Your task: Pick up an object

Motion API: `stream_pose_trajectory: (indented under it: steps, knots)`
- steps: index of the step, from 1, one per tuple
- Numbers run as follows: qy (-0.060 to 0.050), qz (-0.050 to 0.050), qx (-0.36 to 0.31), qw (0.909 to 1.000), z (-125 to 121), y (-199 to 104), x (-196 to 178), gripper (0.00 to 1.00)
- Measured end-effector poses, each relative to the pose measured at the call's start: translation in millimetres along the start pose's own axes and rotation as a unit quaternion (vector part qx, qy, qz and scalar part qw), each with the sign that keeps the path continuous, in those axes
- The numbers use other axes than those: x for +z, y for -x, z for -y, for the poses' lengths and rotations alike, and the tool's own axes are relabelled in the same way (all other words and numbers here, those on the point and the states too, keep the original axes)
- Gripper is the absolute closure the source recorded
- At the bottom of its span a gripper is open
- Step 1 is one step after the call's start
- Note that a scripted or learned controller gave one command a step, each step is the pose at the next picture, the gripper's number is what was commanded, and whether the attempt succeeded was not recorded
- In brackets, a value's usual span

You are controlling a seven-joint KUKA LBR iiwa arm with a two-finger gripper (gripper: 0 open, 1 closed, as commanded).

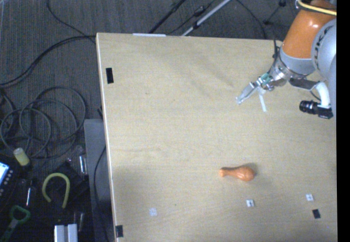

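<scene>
You see the gripper (251,99) hanging over the upper right part of the pale wooden bench top (175,126), its two thin fingers spread apart in a wide V with nothing between them. The small orange pear-shaped object (238,173) lies on its side on the bench lower down, well apart from the gripper, with its narrow end pointing left. Off the bench's left edge, black cables (44,115) coil on the dark floor.
</scene>
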State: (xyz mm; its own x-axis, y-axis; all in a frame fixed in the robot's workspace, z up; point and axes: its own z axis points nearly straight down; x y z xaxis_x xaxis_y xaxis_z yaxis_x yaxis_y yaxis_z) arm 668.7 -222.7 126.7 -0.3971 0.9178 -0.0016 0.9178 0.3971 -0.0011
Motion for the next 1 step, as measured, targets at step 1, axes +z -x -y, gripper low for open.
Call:
stream_pose_trajectory:
  steps: [1]
  knots:
    - [0.000, 0.001, -0.014, 0.9999, -1.0, -0.9, 26.1, 0.00]
